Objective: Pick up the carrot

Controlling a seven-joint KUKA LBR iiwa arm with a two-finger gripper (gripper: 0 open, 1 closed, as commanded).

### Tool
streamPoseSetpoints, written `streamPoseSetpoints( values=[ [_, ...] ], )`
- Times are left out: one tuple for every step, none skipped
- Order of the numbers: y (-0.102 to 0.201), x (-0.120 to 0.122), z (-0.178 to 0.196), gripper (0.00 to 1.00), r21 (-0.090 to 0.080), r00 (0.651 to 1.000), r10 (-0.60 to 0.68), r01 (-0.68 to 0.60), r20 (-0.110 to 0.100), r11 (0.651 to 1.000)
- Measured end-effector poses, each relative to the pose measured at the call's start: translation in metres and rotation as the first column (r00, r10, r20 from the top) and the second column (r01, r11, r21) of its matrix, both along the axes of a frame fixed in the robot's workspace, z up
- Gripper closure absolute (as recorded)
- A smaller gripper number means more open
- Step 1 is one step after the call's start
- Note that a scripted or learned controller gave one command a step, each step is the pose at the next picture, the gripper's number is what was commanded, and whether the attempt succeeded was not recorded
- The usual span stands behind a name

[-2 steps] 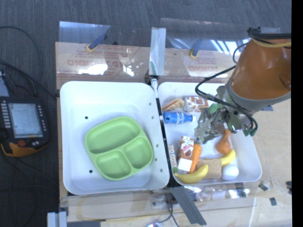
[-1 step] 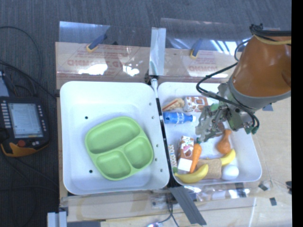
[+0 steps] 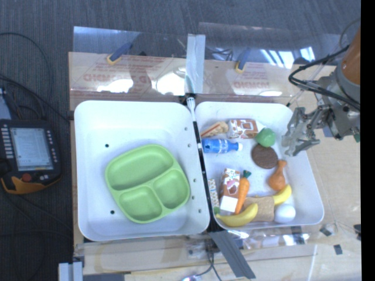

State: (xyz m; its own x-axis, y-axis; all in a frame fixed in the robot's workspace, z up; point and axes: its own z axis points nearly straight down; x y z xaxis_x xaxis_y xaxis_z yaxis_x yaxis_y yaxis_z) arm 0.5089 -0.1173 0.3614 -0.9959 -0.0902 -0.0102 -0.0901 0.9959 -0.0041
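Carrot (image 3: 241, 194) lay in the right bin (image 3: 310, 183), leaning on the banana (image 3: 240, 215) with a small carton (image 3: 229, 183) touching its left side, so we judged a clean grasp would need care. We saw the gripper (image 3: 299, 138) at that bin's upper right rim, well apart from the carrot, nothing between its fingers; whether they stood wide or narrow we could not tell. The green divided plate (image 3: 147, 182) sat in the left bin (image 3: 94, 157)

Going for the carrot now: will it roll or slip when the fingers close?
The carrot looks like smooth, rigid toy plastic, so probably light and a bit slippery. Its tapered, round body may squirt or roll. It leans on the banana and a carton, which likely shift too.
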Motion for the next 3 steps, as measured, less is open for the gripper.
streamPoseSetpoints(
  values=[
    [-0.078, -0.008, -0.061, 1.0, 0.004, 0.982, 0.187, -0.187, -0.011, 0.982],
    [-0.077, -0.006, -0.049, 1.0, 0.0, 0.982, 0.187, -0.187, -0.005, 0.982],
    [-0.077, -0.005, -0.04, 1.0, -0.001, 0.983, 0.185, -0.185, -0.001, 0.983]
  ],
)
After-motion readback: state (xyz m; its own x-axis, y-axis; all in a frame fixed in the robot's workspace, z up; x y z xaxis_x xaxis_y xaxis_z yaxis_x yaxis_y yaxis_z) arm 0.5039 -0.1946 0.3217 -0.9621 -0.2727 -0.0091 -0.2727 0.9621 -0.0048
